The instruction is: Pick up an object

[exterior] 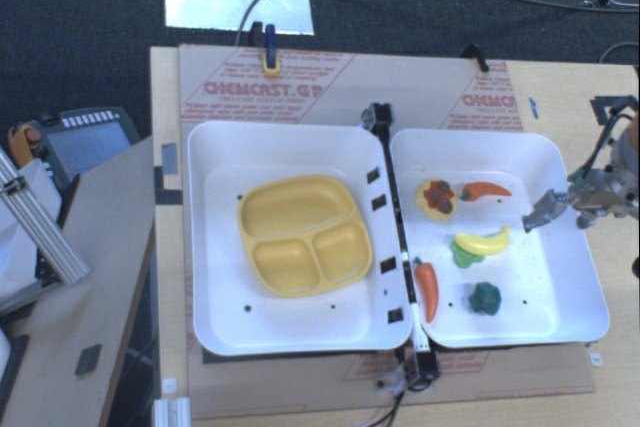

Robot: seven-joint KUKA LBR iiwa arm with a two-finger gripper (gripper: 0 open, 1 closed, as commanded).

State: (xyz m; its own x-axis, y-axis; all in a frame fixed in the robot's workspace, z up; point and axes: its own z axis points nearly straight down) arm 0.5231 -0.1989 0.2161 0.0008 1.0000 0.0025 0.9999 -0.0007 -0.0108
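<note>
Two shallow white bins sit side by side on your worktop [165, 215], and the right bin [575, 315] is your landmark. Inside it you see a yellow banana [485, 241] near the middle, a green piece [466, 257] touching its lower side, a red chili [486, 191] toward the far wall, a round red and yellow toy [437, 198] beside the chili, a carrot [428, 289] along the wall shared with the left bin [215, 165], and a dark green broccoli [485, 299] toward the near wall. The gripper [545, 212] hangs over the bin's right side, apart from every toy; you cannot tell how its fingers stand. Bare white floor lies between it and the banana. A yellow divided tray [300, 235] rests in the left bin. Beyond both bins, the cardboard sheet [330, 80] reads "CHEMCAST" in red.
</note>
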